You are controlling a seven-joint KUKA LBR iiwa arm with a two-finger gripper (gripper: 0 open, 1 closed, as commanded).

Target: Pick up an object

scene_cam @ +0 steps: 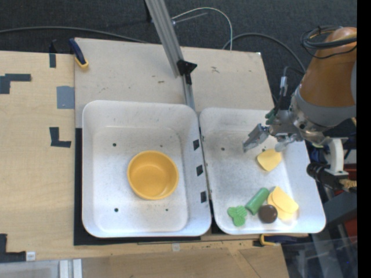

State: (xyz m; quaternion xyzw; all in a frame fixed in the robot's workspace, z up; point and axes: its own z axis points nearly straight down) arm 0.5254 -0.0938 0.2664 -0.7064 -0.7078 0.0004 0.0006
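A small pale-yellow wedge-shaped block (269, 160) lies on the floor of the right-hand shallow white bin (229, 126), in its right half, just below the grey two-finger gripper (268, 139). The gripper's two fingers are spread apart, one reaching left toward about the bin's middle and the other ending just above the wedge; nothing sits between them, and whether a fingertip touches the wedge cannot be told.

Nearer the bin's front edge sits a tight cluster: a green cylinder (257, 201) lying at a slant, a green leafy-shaped toy piece (236, 215) at its lower left end, a dark brown round ball (267, 214) just right of the cylinder, and a larger yellow rounded block (283, 203) touching the ball on its right. This group is apart from the wedge, with bare bin floor between them.

The arm's orange band (330, 68) (bulky, above the wrist) hangs over the bin's right rim. In the left-hand white bin (98, 120) a yellow round bowl (153, 174) stands upright near the middle, well apart from everything else. A grey metal pole (167, 30) slants down to the wall between the bins.
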